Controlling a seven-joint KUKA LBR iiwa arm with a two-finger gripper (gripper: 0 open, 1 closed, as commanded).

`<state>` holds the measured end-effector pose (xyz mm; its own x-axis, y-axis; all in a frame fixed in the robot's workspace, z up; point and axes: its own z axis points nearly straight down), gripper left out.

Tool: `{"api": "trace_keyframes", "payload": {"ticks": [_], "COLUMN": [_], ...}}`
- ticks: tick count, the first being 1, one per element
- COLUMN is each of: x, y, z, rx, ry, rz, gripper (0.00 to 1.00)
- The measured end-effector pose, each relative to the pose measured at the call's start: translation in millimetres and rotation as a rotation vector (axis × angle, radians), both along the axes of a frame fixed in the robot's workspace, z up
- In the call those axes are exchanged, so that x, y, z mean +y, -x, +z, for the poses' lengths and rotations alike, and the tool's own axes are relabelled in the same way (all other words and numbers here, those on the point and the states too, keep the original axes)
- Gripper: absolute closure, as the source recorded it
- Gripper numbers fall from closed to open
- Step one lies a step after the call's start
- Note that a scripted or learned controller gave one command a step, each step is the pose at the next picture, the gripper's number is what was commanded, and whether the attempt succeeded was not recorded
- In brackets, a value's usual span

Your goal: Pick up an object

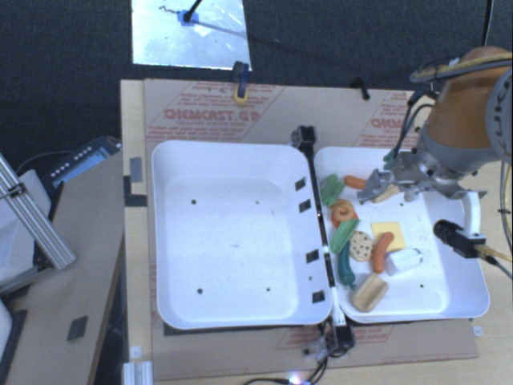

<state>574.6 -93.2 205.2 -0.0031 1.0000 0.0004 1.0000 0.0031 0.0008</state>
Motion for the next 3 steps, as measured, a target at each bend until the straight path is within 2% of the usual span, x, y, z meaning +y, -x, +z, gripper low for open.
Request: {"api": "trace_keyframes", "payload": {"ticks": [1, 2, 3], "x": [-9.1, -8.5, 7.0], "y": [72.9, 67.6, 26.5], "z": [-126.9, -110.4, -74.6], "rx": [0.01, -0.002, -0.005], "ry": [-0.002, 0.0, 0.001], "rz": [-0.006, 0.0, 0.003], "gripper": [0.0, 1.0, 1.0]}}
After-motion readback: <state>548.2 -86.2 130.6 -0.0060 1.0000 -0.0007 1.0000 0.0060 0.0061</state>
